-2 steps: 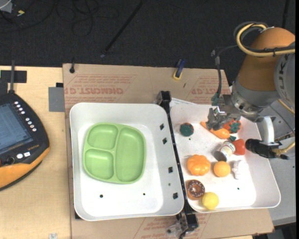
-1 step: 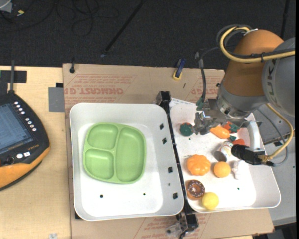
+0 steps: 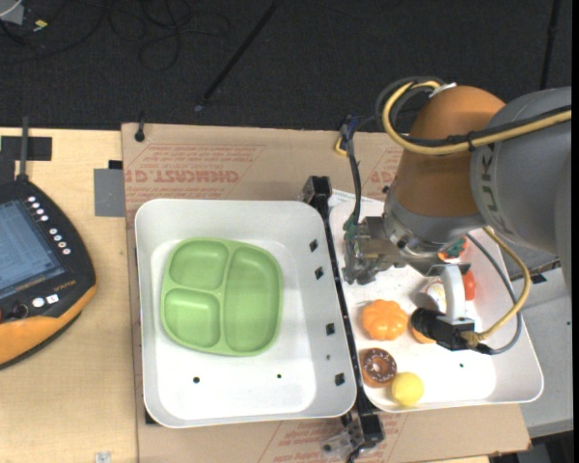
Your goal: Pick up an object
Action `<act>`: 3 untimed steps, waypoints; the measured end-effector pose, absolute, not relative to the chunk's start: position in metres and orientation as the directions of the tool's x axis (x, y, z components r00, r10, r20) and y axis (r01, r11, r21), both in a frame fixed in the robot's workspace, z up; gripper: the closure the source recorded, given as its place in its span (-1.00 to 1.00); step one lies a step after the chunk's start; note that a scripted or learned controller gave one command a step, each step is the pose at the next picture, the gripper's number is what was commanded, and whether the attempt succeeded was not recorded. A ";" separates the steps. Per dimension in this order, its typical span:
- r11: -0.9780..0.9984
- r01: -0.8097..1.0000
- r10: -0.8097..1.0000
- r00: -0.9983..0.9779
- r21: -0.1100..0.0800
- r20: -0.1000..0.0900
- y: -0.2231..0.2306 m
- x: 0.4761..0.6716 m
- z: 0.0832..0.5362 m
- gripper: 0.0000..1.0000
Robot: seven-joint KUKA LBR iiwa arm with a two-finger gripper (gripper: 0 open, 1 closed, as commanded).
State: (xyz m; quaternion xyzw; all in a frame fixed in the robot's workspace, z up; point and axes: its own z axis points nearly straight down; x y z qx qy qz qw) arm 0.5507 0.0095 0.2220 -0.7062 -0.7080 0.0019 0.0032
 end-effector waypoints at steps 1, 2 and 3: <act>0.003 1.000 1.000 -0.003 -0.005 0.002 0.037 0.540 0.233 1.00; 0.002 1.000 1.000 -0.002 -0.004 0.000 0.033 0.543 0.236 1.00; 0.000 1.000 1.000 0.000 -0.006 0.000 0.040 0.546 0.225 1.00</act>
